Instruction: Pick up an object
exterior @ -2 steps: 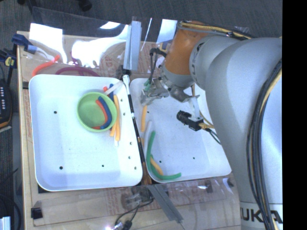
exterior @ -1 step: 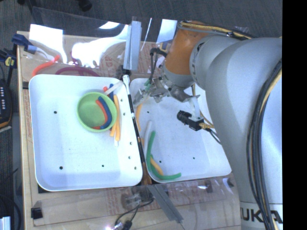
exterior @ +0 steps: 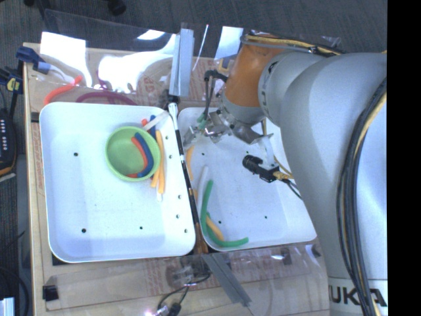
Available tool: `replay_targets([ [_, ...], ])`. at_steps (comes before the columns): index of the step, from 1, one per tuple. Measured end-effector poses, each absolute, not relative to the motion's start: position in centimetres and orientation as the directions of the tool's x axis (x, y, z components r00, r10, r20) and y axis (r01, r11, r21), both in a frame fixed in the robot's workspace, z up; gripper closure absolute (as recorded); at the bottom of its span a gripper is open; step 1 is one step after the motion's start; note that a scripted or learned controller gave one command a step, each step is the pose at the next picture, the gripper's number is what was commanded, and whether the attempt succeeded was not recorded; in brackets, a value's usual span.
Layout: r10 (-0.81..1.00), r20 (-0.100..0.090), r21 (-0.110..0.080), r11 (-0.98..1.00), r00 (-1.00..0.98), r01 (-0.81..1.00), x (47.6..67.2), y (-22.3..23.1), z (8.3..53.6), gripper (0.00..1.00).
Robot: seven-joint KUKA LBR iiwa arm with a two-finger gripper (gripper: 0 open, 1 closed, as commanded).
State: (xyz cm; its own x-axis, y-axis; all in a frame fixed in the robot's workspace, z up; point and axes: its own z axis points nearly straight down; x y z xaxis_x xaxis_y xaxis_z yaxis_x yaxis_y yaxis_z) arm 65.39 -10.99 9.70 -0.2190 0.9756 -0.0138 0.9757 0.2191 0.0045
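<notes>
1. Grey arm point(exterior: 322, 104): reaches in from the right, covers much of the right bin's point(exterior: 293, 226) far side, and shows its orange band point(exterior: 240, 78) just above the wrist.
2. Gripper point(exterior: 209, 125): hangs low over the far left corner of the right bin, close to the divide between the two bins.
3. Grip state: cannot be told from this angle, as the tip blurs into metal parts and cables; shows nothing clearly held.
4. Nearest loose things, in the right bin: a long green curved strip point(exterior: 208, 203) runs down the left side and bends along the near wall; lies well apart from the gripper.
5. Small orange piece point(exterior: 214, 229): lies just beside the bend of the green strip, possibly touching it.
6. Pale white stick point(exterior: 202, 176): lies above the green strip's upper end, between it and the gripper.
7. Another orange sliver point(exterior: 189, 157): sits against the right bin's left wall, near the gripper but not in it.
8. Left bin point(exterior: 79, 229): holds a green bowl point(exterior: 125, 153) near its far right part, upright, with red and blue curved pieces point(exterior: 141, 151) inside.
9. Orange sticks point(exterior: 158, 173): lie just beside the bowl's right rim, pointing down the bin.
</notes>
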Motion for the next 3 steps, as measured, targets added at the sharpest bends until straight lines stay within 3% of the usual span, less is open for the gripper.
replay_targets([
  [1,0.89,-0.022,0.001,0.455,-0.455,0.89,64.8,-11.0,9.9,0.0],
  [2,0.846,-0.014,-0.001,0.534,-0.534,0.846,57.3,-11.6,10.0,0.0],
  [3,0.936,-0.014,-0.002,0.352,-0.352,0.936,62.8,-11.3,9.5,0.0],
])
